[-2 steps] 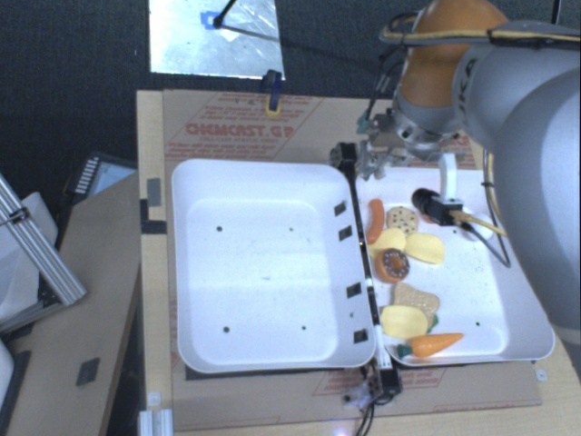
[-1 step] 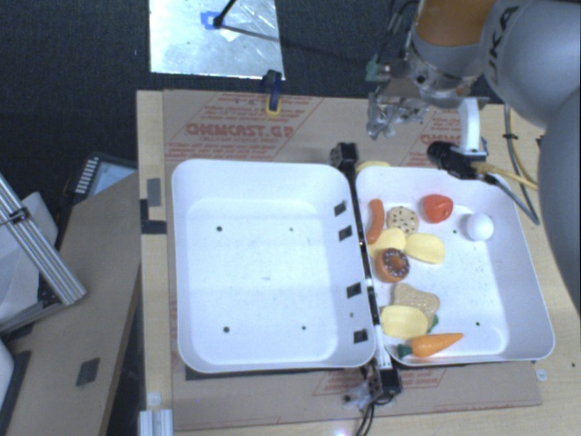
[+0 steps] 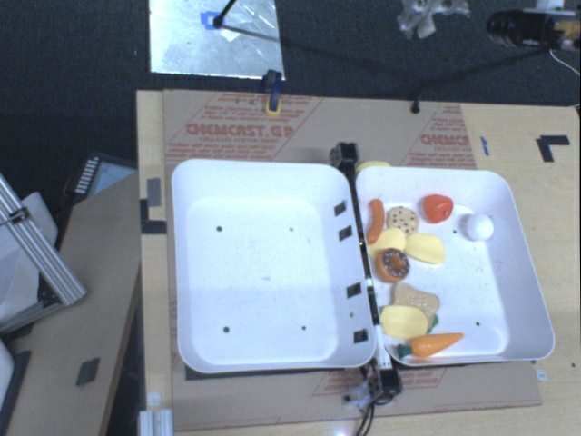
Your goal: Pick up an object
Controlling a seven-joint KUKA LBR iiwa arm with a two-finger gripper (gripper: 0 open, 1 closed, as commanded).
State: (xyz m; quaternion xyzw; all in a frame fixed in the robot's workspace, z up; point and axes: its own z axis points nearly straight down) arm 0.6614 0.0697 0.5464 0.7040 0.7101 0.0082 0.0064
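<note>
The right bin (image 3: 517, 271) holds several toy foods along its left half. Among them are a red tomato (image 3: 437, 208), a white ball (image 3: 478, 227), a speckled cookie (image 3: 400, 219), an orange sausage (image 3: 375, 221), a chocolate donut (image 3: 394, 264), a bread slice (image 3: 416, 298), yellow pieces (image 3: 425, 249) and a carrot (image 3: 437, 342) at the front. My gripper (image 3: 428, 9) hangs high at the top of the view, well behind the bins and far from every item. Nothing is seen in it.
The left bin (image 3: 263, 262) sits beside the right one, joined by a black-clipped divider (image 3: 359, 252). A yellow item (image 3: 372, 166) rests at the right bin's back rim. A shiny metal sheet (image 3: 215, 24) and a blue-yellow clamp (image 3: 272, 92) lie behind.
</note>
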